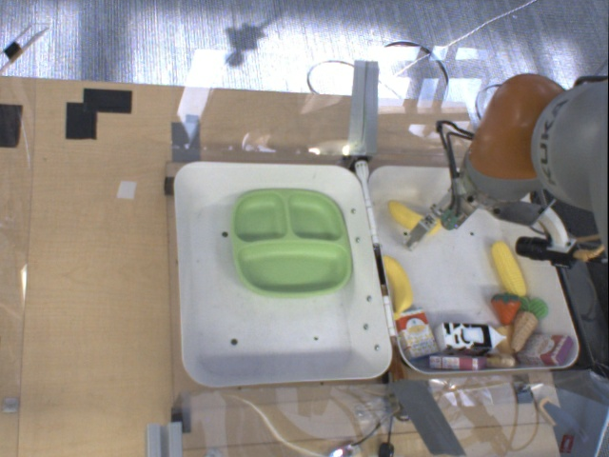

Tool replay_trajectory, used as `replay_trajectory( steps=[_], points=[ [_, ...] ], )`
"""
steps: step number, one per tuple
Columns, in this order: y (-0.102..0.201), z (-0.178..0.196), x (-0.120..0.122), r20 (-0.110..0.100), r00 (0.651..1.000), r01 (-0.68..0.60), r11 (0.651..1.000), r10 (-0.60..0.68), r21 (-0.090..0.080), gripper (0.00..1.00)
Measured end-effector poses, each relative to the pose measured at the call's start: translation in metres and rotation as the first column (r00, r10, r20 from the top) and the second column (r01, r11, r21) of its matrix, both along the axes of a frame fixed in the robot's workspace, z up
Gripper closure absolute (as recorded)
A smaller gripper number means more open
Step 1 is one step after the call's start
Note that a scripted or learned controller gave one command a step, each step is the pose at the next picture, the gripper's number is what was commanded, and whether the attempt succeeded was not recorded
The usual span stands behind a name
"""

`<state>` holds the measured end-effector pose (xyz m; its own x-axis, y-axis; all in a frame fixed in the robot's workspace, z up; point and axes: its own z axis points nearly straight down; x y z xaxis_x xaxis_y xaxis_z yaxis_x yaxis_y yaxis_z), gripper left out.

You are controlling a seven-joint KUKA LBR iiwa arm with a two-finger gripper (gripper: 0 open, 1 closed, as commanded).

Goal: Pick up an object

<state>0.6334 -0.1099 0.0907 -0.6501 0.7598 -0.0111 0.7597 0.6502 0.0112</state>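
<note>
1. Camera view, left bin (pixel 195 255): green plate (pixel 290 241) lying flat, well apart from the gripper.
2. Right bin (pixel 466 255), far-left part: small yellow banana (pixel 407 217), curved and smooth, lying flat.
3. Gripper (pixel 419 235) just beside it, tips close over its near end; jaw state impossible to tell.
4. Risk, as a judgement: rolling or sliding away on the slick floor under an off-centre pinch.

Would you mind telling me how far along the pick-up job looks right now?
Nothing looks picked up yet. The gripper is down in the right bin, right beside a yellow banana near the bin's back. The grasp and the lift are left. The green divided plate lies in the left bin.
</note>
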Motion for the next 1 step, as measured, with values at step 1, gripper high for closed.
replay_trajectory(
  steps=[1],
  points=[
    [0.0, 0.0, 0.0, 0.0, 1.0, 0.0, 1.0, 0.0, 0.0, 0.0]
  ],
)
